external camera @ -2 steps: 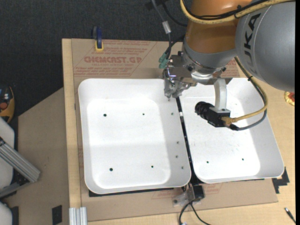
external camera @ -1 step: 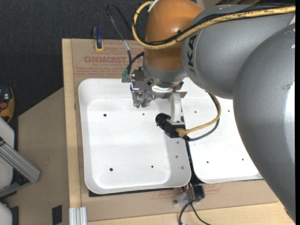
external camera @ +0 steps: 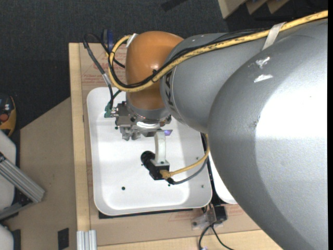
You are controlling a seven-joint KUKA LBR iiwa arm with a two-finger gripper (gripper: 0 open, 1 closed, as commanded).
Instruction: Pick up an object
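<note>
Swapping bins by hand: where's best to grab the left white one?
Probably the bin's raised rim on the view's left long side, from the left. That edge lies bare, with open bench beside it; the arm crosses in from the right and the gripper hangs over the far half.

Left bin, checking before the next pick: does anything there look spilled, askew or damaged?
Nothing stands out. The bin sits straight on the bench, its visible rim whole. One small dark speck lies on its floor near the front. The arm hides part of it.
</note>
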